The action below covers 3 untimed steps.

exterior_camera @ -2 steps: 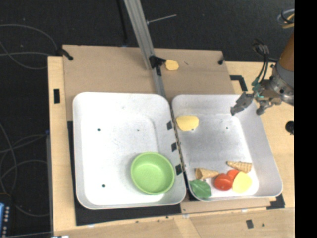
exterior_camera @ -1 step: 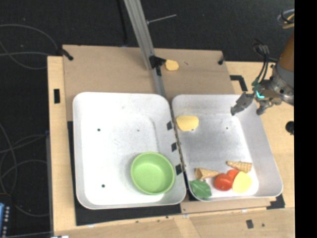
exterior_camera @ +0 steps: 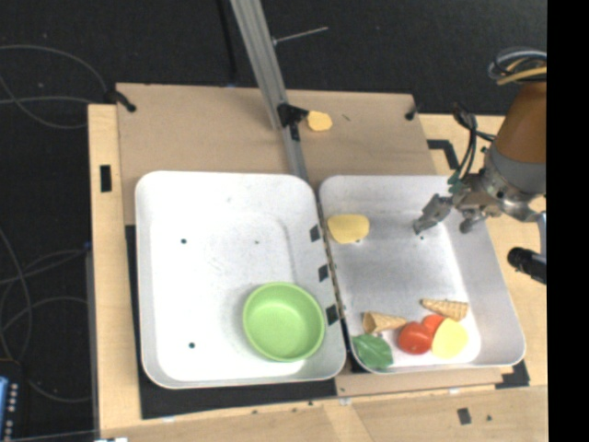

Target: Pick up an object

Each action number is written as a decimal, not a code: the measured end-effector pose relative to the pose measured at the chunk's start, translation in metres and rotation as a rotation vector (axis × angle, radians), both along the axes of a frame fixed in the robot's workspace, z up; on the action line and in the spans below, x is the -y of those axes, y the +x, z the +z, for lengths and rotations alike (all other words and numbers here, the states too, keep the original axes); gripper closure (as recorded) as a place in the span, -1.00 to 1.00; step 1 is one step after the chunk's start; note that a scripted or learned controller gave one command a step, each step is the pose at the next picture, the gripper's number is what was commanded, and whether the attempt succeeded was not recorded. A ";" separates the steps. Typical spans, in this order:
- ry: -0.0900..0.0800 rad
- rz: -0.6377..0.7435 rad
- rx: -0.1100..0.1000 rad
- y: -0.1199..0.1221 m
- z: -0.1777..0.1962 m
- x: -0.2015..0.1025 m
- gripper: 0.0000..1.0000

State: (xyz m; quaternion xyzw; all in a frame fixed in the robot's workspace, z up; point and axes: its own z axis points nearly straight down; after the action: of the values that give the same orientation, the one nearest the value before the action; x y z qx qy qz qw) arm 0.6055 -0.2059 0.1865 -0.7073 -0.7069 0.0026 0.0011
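Observation:
My gripper [exterior_camera: 449, 219] hangs over the upper right part of the right bin [exterior_camera: 396, 265], at the end of the grey arm with its orange band [exterior_camera: 525, 127]. Its two fingers [exterior_camera: 428, 217] stand apart, open, with nothing between them. A pale yellow piece [exterior_camera: 348, 228] lies at the bin's upper left, well left of the gripper. Along the bin's front edge lie two cone-shaped pieces [exterior_camera: 444, 308] [exterior_camera: 382, 321], a red object [exterior_camera: 416, 337], a yellow round object [exterior_camera: 449, 340] and a green piece [exterior_camera: 373, 350].
A green bowl [exterior_camera: 283, 320] sits in the front right of the left bin [exterior_camera: 184, 247]. A slanted metal post [exterior_camera: 262, 53] rises behind the bins. A small yellow object [exterior_camera: 319, 121] lies on the bench next to it.

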 end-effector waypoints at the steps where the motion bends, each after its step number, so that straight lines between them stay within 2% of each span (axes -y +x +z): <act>1: 0.000 0.000 0.001 -0.006 -0.062 0.004 -1.00; 2: -0.002 -0.002 0.004 -0.006 -0.087 0.006 -1.00; 3: -0.001 -0.003 0.009 -0.005 -0.074 0.006 1.00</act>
State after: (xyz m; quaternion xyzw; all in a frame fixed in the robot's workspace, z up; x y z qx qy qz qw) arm 0.6007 -0.2122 0.1128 -0.7084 -0.7058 -0.0003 -0.0024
